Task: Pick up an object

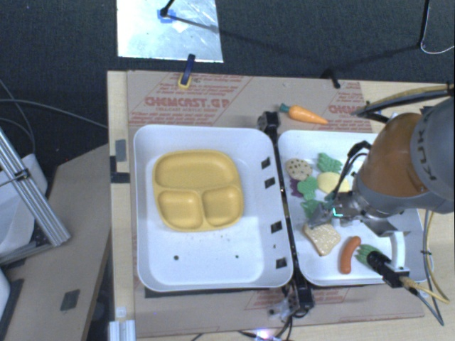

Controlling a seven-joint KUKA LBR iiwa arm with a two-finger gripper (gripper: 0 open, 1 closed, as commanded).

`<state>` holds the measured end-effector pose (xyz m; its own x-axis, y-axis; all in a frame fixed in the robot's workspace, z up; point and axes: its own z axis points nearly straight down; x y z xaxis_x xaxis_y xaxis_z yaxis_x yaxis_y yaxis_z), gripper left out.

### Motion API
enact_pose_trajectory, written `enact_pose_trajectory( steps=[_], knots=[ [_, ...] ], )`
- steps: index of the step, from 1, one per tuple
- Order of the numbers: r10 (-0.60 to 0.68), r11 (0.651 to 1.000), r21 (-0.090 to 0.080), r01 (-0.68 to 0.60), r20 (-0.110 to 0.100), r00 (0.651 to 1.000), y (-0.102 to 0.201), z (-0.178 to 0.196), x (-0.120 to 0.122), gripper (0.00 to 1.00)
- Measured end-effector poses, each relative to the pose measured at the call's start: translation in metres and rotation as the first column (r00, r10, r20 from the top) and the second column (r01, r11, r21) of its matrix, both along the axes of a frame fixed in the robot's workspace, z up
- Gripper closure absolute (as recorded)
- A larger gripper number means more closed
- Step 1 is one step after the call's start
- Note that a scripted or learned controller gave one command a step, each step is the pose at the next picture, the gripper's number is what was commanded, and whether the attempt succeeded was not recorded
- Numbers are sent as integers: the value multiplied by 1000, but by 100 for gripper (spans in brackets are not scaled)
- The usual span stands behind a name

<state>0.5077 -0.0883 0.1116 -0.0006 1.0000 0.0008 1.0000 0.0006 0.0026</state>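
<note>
The right bin [306,275] holds several toy foods: a speckled cookie [298,168], green leafy pieces [328,163], a pale yellow piece [328,182], another green piece [311,206], a slice of bread [323,239] and a red sausage [346,253]. My gripper [333,212] hangs low over the middle of this bin, just above the bread and beside the green piece. The grey and orange arm [398,165] covers the bin's right side. I see nothing clearly between the fingers.
The left bin [206,268] holds a yellow divided plate [197,189]. A toy carrot [304,114] lies on the cardboard behind the right bin. A black clip divider [277,183] runs between the bins. Cables hang at the bench's right edge.
</note>
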Motion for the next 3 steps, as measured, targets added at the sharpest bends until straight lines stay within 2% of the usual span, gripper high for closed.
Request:
enact_pose_trajectory(
  steps=[1, 2, 3],
  knots=[
    [-1, 1000, 1, 1, -5, 1000, 5, -29, -13, 0],
    [0, 1000, 0, 0, 1, 1000, 4, -17, -11, 100],
    [14, 1000, 1, -14, 14, 1000, 79, 79, 69, 100]
  ],
)
